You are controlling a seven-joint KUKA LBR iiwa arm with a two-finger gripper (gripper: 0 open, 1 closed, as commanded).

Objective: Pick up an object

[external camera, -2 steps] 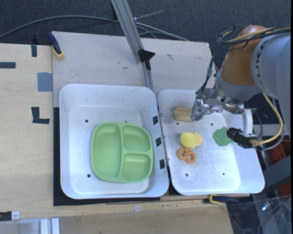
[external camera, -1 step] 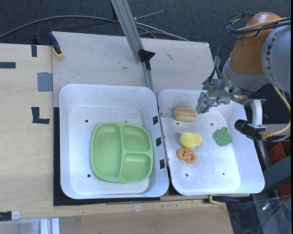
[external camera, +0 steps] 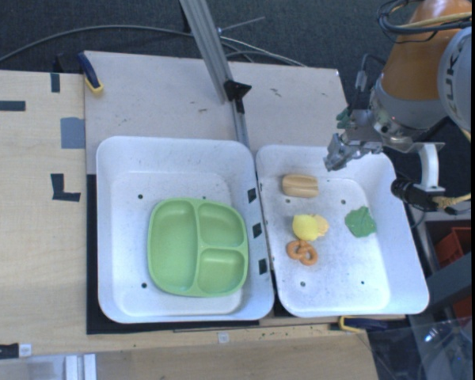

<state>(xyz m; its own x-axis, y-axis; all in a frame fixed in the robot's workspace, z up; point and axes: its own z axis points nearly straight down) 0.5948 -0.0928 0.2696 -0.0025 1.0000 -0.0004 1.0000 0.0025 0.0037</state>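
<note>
Tray [external camera: 197, 247] in left bin [external camera: 111, 212]; bun [external camera: 300, 185], pretzel [external camera: 302, 252] in right bin [external camera: 396, 283].

right bin: tan bun [external camera: 300, 185] | yellow toy [external camera: 309, 227] | orange pretzel [external camera: 302, 252] | green leafy piece [external camera: 361, 222]

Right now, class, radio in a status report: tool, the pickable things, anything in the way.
Tool above right bin's far edge, holding nothing. Tan bread roll, yellow lump, orange pretzel, green leafy piece lying loose. Nothing in the way.

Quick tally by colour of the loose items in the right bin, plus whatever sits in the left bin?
Tan: 1, bread roll
Yellow: 1, yellow item
Orange: 1, pretzel
Green: 2, leafy piece and divided plate
Total: 5
</note>
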